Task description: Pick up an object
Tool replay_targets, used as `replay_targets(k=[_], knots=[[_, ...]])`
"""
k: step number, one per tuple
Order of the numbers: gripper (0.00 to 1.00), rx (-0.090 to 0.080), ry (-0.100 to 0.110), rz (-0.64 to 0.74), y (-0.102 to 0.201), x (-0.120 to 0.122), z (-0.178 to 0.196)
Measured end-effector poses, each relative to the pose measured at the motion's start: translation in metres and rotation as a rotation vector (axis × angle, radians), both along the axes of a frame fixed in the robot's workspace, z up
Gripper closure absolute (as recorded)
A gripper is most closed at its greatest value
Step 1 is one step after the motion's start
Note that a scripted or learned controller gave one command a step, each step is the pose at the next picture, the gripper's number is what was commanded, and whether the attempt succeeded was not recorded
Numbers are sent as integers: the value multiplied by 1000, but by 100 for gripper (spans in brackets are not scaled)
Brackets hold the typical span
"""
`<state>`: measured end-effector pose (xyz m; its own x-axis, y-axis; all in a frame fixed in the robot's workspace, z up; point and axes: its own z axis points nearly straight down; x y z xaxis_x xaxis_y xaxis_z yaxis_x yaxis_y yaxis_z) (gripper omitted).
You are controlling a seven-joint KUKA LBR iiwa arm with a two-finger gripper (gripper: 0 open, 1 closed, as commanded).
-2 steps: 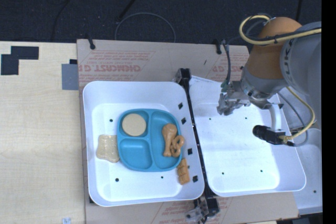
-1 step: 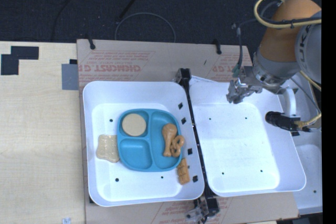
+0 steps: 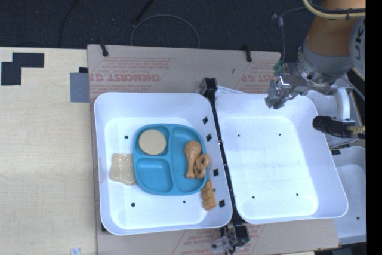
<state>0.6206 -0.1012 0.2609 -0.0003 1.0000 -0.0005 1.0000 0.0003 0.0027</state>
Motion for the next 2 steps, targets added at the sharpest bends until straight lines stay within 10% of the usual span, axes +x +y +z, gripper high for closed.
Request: replay_targets(k=[2], knots=[[100, 2, 8, 4, 98, -19, -17]])
